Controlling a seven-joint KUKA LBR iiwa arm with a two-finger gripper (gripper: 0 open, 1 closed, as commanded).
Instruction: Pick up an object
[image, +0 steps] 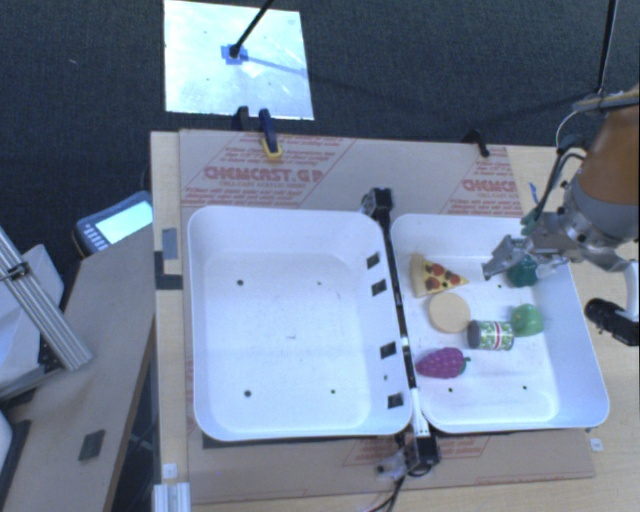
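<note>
Currently my gripper (520, 262) is hovering over the right bin (570, 400), fingers apart, straddling a dark green object (522, 272). Pizza slice (436, 275) sitting left; can (490, 335), light green piece (527, 320) just below.

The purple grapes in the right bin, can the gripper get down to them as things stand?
Probably yes. The grapes lie in open floor near the divider, with only the can close by on one side. The gripper is over the same bin.

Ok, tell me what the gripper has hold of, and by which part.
Cannot be told. The gripper sits right over a dark green object in the right bin, but the view doesn't show whether that object is between its fingers.
</note>
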